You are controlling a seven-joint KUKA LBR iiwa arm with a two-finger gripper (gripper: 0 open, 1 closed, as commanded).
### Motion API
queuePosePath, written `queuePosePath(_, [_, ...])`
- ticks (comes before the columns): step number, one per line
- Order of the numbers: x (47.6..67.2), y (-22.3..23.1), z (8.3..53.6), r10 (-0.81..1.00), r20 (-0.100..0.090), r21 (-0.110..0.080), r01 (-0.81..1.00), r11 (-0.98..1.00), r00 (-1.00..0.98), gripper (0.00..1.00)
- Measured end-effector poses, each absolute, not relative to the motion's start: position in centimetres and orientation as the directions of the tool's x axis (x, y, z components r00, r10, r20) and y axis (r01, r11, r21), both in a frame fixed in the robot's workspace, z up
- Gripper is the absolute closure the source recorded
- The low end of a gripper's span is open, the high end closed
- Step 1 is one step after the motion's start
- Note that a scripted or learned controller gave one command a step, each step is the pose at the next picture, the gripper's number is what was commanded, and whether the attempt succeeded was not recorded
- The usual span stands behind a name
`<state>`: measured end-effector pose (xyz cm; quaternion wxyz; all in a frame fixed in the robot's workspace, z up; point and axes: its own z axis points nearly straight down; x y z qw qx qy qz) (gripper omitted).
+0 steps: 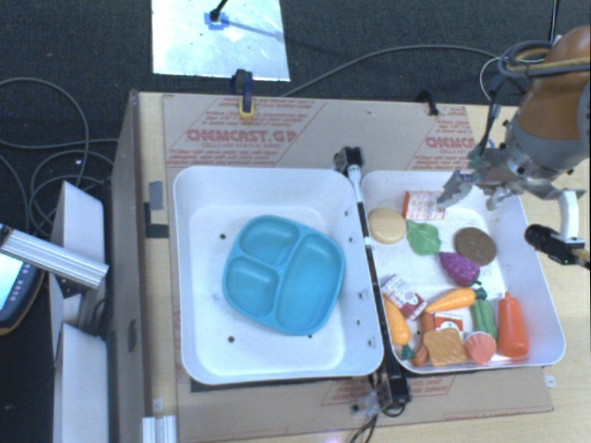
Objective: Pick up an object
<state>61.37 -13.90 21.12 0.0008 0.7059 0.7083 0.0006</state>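
Two white bins, one blue tray; tool fingers' spacing unclear.

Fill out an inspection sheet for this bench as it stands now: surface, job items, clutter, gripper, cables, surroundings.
Surface: bench topped with printed cardboard, bearing a left bin and a right bin side by side.
Job's things: the right bin holds toy food, among them a tan bun, a green leaf, a brown patty, a purple piece, a carrot and a red bottle.
Clutter: a blue divided plate lies in the left bin.
Gripper: gripper sits over the right bin's far edge, near a red and white packet; finger state cannot be told.
Cables: a black cable loops on the floor at left.
Surroundings: a shiny sheet on dark carpet beyond the bench.
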Motion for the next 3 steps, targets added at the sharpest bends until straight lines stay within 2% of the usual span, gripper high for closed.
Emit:
queuePosePath(1, [62.9, -11.6, 9.0, 1.0, -0.002, 0.01, 1.0, 0.004, -0.004, 0.0])
queuePosePath(2, [66.7, -12.4, 9.0, 1.0, 0.0, -0.005, 1.0, 0.001, -0.001, 0.0])
queuePosePath(3, [67.0, -12.3, 10.0, 1.0, -0.004, 0.013, 1.0, 0.006, -0.006, 1.0])
